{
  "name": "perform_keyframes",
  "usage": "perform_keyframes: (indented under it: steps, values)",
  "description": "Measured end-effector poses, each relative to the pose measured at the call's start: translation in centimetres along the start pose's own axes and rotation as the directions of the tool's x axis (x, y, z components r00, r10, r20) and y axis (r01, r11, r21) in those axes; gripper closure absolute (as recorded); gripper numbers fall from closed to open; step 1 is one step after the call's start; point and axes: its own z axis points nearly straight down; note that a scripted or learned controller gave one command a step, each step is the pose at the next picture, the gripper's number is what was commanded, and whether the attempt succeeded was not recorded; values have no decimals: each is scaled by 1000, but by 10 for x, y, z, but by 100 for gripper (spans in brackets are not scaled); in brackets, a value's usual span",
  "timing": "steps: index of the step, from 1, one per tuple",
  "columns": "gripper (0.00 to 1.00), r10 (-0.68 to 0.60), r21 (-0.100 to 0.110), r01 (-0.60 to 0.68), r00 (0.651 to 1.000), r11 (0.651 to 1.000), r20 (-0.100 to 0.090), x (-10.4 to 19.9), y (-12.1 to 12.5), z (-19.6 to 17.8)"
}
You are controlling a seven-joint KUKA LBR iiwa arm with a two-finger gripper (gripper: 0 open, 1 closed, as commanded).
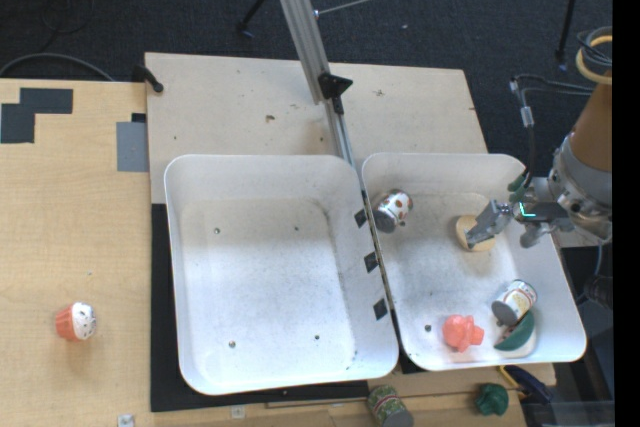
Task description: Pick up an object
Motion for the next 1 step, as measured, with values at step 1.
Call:
perform_keyframes:
  steps: [1]
  values:
    - [0, 4, -3, -4, 1000, 1000, 1, -1, 0, -1]
